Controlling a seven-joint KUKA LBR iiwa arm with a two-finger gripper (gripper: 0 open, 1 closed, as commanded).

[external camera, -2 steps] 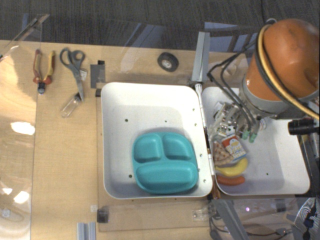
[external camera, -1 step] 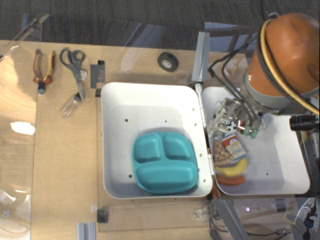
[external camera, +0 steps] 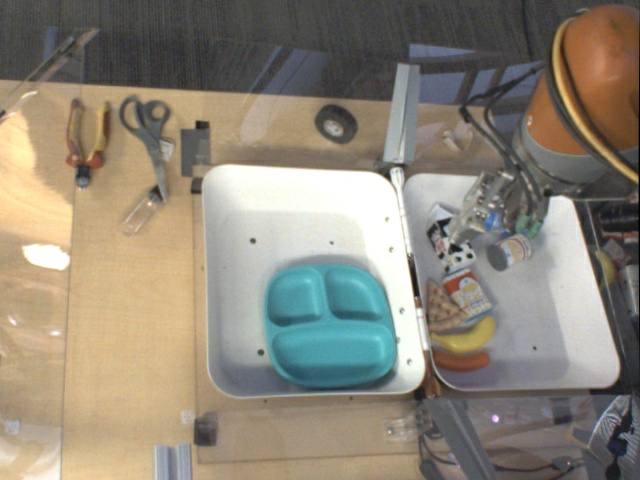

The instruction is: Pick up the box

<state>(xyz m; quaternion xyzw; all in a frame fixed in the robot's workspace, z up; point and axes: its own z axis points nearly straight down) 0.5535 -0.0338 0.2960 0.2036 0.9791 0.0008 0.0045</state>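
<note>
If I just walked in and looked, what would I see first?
Probably the big teal plate with three sections, lying in the left bin. Next, the robot's orange and grey arm coming in at the upper right, above the right bin, where a little pile sits: a box, a banana and a small can. Scissors and pliers lie on the wooden bench at the far left.

Teal tray (external camera: 329,326) — white bins (external camera: 232,268) — yellow banana (external camera: 468,337) — black-and-white spotted box (external camera: 458,258) — orange-handled pliers (external camera: 85,140).

The box (external camera: 459,299), a small printed snack carton, lies flat in the right bin's left part.
</note>
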